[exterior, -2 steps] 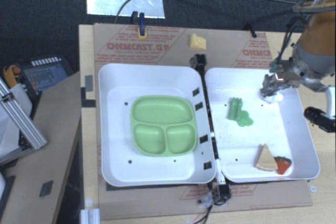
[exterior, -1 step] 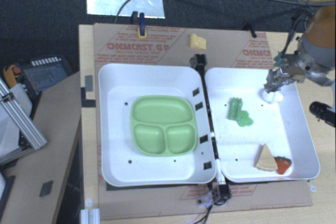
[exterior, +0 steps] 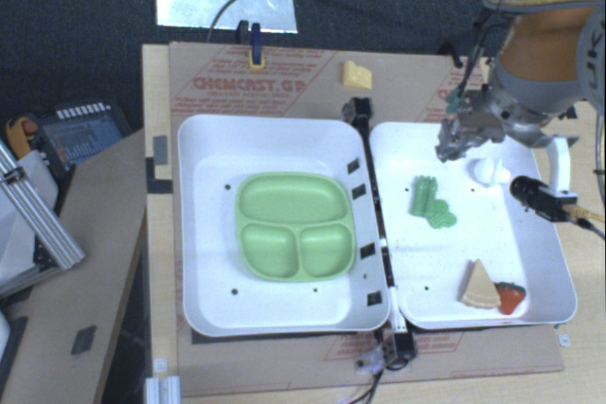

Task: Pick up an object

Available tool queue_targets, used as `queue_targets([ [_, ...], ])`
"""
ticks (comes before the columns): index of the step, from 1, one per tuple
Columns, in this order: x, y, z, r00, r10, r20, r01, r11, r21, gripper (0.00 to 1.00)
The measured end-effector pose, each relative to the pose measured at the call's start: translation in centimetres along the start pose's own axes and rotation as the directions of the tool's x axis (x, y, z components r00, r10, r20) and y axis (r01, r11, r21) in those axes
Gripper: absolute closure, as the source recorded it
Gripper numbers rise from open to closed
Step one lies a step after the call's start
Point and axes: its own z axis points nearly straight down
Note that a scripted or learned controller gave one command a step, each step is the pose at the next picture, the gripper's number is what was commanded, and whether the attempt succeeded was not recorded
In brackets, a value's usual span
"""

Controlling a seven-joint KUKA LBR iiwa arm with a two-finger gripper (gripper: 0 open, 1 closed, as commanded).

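Note:
In the right bin (exterior: 530,307) lie a green toy (exterior: 430,202) near the middle, a tan wedge with a red piece (exterior: 488,289) at the front right, and a small white object (exterior: 488,170) near the back. My gripper (exterior: 456,144) hangs over the back of the right bin, above and to the right of the green toy and just left of the white object. Nothing shows between its fingers. The left bin (exterior: 204,147) holds a light green divided plate (exterior: 294,225).
A yellow block (exterior: 357,75) lies on the cardboard behind the bins. A black divider strip (exterior: 367,203) runs between the two bins. A handheld controller (exterior: 80,135) and a metal rail (exterior: 38,213) sit on the left.

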Motion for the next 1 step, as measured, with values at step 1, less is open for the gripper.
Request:
queue_targets([
  [1,4.89,-0.09,0.90,1.000,0.000,0.000,0.000,1.000,0.001,1.00],
])
